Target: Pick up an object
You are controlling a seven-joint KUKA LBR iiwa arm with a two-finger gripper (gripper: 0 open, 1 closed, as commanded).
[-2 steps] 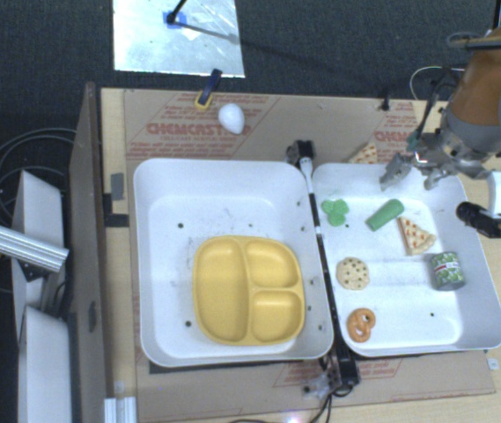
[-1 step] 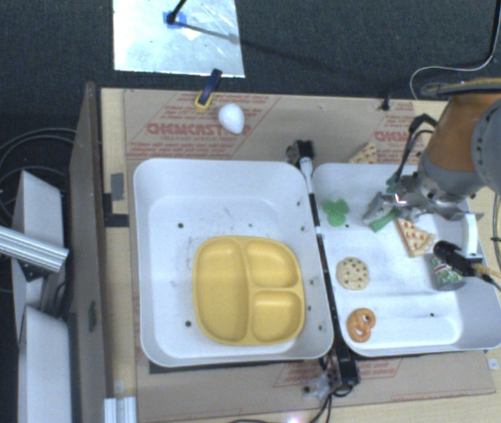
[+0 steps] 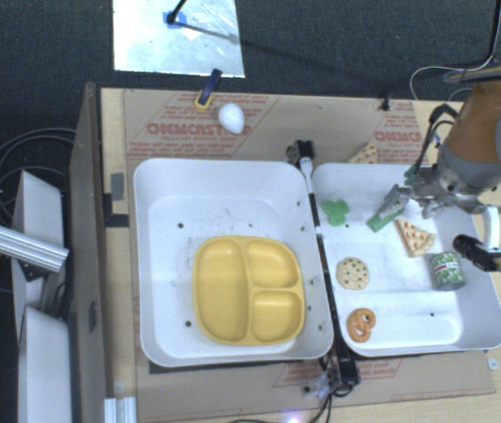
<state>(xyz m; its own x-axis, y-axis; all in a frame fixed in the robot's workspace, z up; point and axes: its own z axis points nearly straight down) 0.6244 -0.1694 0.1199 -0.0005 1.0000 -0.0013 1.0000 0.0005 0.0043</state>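
While the arm (image 3: 488, 126) reaches in from the right, its gripper (image 3: 424, 192) hangs over the far part of the right bin (image 3: 479, 324); whether it is open or closed cannot be told, and nothing can be seen held in it. 2 white bins sit side by side on a bench; the right bin serves as landmark for all that follows. Inside it, a green piece (image 3: 335, 210) lies at the far left corner; a green stick (image 3: 387, 211) lies tilted just left of the gripper, though contact cannot be judged; a pizza slice (image 3: 415, 236) lies near the middle, just below the gripper; a green can (image 3: 447, 270) lies to the right of the slice; a round cookie (image 3: 352, 273) lies left of centre; a pretzel (image 3: 361, 323) lies at the near left. Left of this bin, touching it along one edge, the left bin (image 3: 158, 236) holds a yellow tray (image 3: 248, 289) with 3 compartments. Beyond and to the left of the right bin, a white egg (image 3: 231, 117) rests on the cardboard (image 3: 171, 126) under the bins.
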